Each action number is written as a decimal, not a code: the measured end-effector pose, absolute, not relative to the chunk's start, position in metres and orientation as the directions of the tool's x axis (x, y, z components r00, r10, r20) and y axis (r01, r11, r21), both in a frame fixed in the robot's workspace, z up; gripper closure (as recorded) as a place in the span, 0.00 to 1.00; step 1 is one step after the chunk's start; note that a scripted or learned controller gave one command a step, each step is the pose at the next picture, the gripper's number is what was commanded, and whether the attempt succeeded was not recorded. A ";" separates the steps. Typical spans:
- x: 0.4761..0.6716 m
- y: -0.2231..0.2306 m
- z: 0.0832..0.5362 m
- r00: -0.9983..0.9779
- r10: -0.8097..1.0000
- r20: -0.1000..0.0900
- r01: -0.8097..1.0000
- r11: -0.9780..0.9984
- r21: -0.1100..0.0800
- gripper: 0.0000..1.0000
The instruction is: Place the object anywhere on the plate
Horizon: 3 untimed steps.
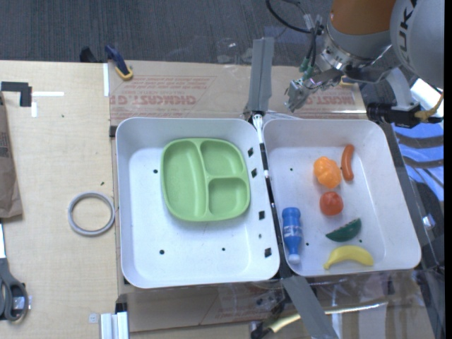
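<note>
While end effector [300,94] hovers, plate [206,179] bare, banana [348,257] binned

Two bins [134,260], one plate [205,179], one bottle [291,233], five toy foods [327,171].

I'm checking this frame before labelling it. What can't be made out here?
- Pincer, camera view: small and seen against clutter at the bench's far edge, so its opening cannot be judged, nor whether it holds anything.
- Scissors: cut off by the left edge.
- Bottle: label print too small to read.
- Green plate: its three compartments show, but how deep they are cannot be told from above.
</note>
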<state>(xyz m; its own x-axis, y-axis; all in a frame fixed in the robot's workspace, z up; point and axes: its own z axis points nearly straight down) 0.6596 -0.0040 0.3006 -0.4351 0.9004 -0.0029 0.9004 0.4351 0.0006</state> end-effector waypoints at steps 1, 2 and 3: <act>0.659 0.094 0.192 -0.699 0.715 -0.001 0.715 0.699 -0.001 1.00; 0.656 0.130 0.112 -0.767 0.641 -0.016 0.641 0.767 0.016 1.00; 0.605 0.064 0.282 -0.728 0.685 -0.002 0.686 0.728 0.000 1.00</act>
<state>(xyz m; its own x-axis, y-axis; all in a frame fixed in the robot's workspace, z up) 0.6054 0.0636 0.2818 -0.7281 0.6855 -0.0023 0.6855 0.7281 0.0001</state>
